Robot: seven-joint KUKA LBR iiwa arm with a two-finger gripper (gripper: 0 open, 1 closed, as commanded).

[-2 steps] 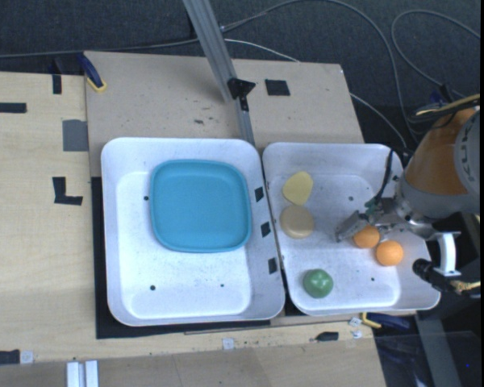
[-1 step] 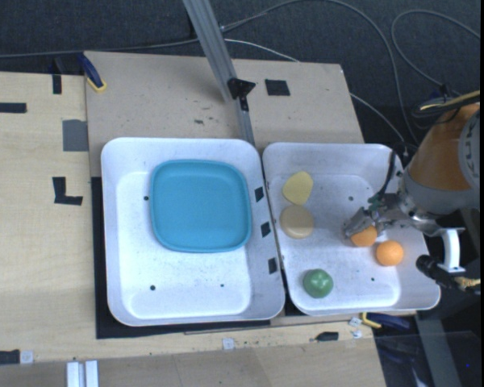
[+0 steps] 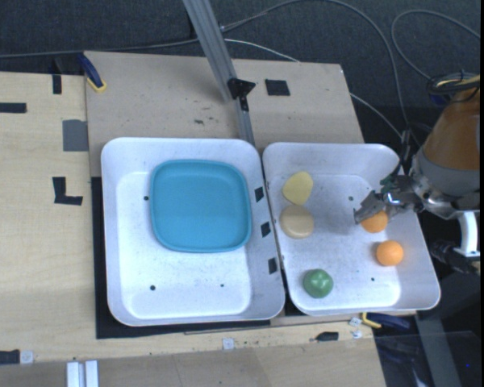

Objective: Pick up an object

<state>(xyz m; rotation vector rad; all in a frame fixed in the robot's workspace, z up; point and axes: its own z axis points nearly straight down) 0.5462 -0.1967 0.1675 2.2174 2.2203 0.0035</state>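
The two white bins (image 3: 121, 240) look like smooth plastic with a slight shine. The blue plate (image 3: 200, 205) is matt and smooth, probably plastic too. The tabletop (image 3: 32, 216) is pale wood with a dull, unpainted finish. The slanted rail (image 3: 214, 43) above it looks like brushed grey metal.

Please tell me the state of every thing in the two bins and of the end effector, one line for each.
blue plate: flat in the left bin.
yellow piece: loose in the right bin.
beige piece: loose, touching the yellow one.
green ball: loose, alone.
lower orange ball: loose, alone.
upper orange ball: right under the end effector; grip unclear.
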